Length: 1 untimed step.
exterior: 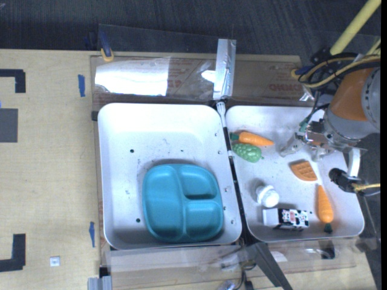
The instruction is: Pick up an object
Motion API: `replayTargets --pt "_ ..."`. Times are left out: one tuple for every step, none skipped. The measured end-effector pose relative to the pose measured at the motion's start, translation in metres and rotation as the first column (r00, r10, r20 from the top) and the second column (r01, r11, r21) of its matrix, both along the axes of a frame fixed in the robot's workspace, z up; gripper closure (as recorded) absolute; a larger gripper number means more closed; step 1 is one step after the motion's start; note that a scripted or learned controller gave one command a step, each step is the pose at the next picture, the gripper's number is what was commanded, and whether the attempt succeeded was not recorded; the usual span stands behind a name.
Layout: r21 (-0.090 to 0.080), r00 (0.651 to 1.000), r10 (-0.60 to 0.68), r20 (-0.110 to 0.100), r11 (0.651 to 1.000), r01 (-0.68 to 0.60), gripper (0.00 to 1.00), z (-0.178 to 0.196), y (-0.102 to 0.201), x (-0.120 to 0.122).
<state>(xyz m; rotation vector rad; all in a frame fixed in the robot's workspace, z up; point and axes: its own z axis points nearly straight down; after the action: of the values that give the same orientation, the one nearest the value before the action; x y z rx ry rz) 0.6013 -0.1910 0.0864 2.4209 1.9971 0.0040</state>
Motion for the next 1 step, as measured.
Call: replayTargets --pt "0.005 0.999 0.051 -0.003 0.999 -0.051 0.00 0.0487 -0.0228 -0.0597"
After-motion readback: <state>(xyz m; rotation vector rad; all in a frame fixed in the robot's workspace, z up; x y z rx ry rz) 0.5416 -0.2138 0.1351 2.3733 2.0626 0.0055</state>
